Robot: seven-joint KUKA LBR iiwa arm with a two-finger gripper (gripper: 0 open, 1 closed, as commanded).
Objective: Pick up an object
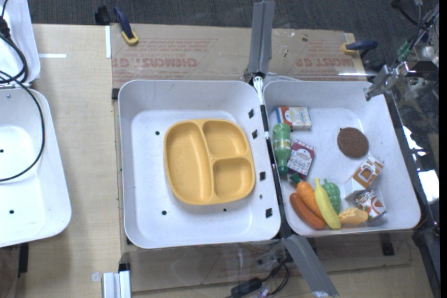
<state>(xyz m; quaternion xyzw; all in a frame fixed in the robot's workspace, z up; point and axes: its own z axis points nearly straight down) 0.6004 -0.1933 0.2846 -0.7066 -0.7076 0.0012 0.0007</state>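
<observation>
The right bin holds several toy foods. A small white carton lies at its back left, with a green bottle and a red-and-white packet in front of it. A brown round cookie lies alone near the middle right. An orange-brown carton sits in front of the cookie. At the front, an orange carrot, a red sausage, a yellow banana, a green vegetable and another small carton are crowded together and touching.
The left bin holds a yellow three-compartment plate. A grey post rises at the back between the bins. Metal rigging and cables stand at the right bin's back right corner. White trays with a black cable lie far left.
</observation>
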